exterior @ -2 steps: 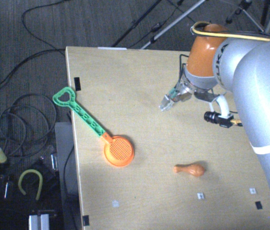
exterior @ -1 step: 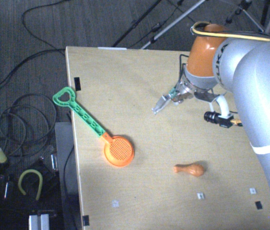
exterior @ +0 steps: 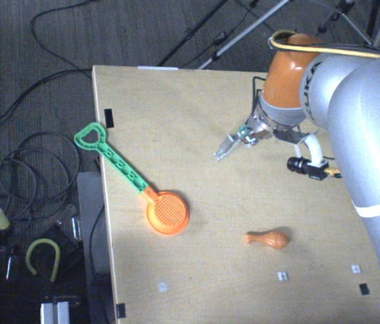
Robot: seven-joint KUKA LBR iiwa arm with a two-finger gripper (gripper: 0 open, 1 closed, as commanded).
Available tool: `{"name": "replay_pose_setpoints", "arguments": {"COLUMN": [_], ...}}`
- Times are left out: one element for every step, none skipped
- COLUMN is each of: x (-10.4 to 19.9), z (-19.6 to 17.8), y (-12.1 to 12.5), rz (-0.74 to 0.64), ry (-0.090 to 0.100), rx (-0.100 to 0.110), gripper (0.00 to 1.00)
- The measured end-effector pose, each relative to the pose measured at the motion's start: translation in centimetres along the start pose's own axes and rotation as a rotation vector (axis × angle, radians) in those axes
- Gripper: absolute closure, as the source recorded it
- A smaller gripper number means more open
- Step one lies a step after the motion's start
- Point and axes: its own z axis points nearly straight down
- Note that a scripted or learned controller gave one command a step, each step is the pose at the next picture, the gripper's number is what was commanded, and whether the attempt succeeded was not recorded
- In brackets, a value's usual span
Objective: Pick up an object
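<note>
Strainer (exterior: 166, 211) and drumstick (exterior: 268, 238) lie well apart from hand (exterior: 225, 150); cannot tell its state

One green-handled orange strainer (exterior: 139, 186) lies on the bench. One small orange drumstick-shaped toy (exterior: 268, 238) lies there too.

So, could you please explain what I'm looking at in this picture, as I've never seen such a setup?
It is a single view from a camera fixed above a bench, looking down at a slant. The big grey and orange shape on the right is a robot arm, moved by a program. At its tip is a small two-finger gripper, poised over the tan surface with nothing between its fingers. On the surface lie a strainer with a green handle and orange mesh head, and a small orange toy. The arm's job is to pick one up. Cables lie on the floor at left.
</note>
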Motion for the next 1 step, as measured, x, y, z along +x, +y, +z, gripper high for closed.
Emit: {"name": "replay_pose_setpoints", "arguments": {"x": [0.03], "z": [-0.92], "y": [0.04], "rz": [0.001], "ry": [0.001], "rx": [-0.001], "gripper": [1.0]}}
